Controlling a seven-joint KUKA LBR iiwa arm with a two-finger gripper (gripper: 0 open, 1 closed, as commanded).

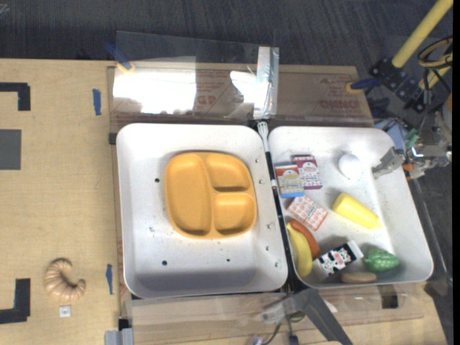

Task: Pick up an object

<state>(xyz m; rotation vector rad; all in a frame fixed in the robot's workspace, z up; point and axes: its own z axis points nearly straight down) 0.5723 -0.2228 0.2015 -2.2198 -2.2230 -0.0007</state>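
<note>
Left bin (136, 192): it has a yellow tray (210, 192) with three parts in the middle.
Right bin (417, 228): this is where the things to pick are.
Things: a white ball (349, 165), small boxes (297, 172), a pink box (307, 211), a yellow block (355, 211), a banana (302, 250), a green toy (380, 261) and a black and white toy (338, 258).
Gripper (392, 160): it sits at the right bin's far right rim, near the ball. I cannot tell if it is released or clenched. I see nothing in it.
Risk one: the ball is round and may roll away when touched.
Risk two: the banana, the pink box and the black and white toy lie close, so a grab may push one or catch two.
Risk three: the green toy sits near the bin's wall, so the gripper could bump the wall.
Hard to see: the gripper's tip is small and blurry. The arm is cut off at the right. A flat brown thing (358, 277) under the green toy is hard to name.
Outside: a curly tan toy (65, 280) lies on the bench (50, 192), well apart from both bins.
</note>
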